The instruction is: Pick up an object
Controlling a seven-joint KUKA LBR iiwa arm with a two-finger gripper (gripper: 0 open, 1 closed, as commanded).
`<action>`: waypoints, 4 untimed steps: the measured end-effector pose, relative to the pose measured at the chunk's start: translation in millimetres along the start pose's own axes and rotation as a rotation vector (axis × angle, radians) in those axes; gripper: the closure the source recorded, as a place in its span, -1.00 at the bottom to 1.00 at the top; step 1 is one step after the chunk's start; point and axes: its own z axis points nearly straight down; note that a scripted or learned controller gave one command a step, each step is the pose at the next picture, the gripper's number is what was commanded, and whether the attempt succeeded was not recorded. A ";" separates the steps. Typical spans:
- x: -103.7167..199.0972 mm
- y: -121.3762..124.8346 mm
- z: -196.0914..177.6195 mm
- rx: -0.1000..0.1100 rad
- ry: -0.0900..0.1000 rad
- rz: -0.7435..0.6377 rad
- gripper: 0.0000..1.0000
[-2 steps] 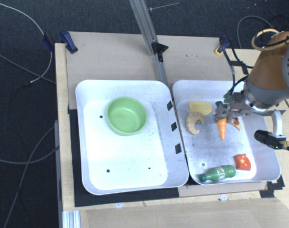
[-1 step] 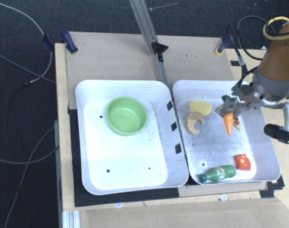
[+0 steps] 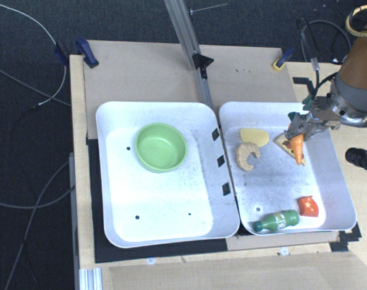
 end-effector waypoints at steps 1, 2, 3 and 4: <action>51.8 5.8 -9.9 0.000 0.002 -0.005 1.00; 96.0 11.0 -4.3 0.009 0.003 -0.004 1.00; 142.8 25.7 1.3 0.005 0.001 -0.004 1.00; 189.3 28.2 -3.0 0.005 0.002 -0.004 1.00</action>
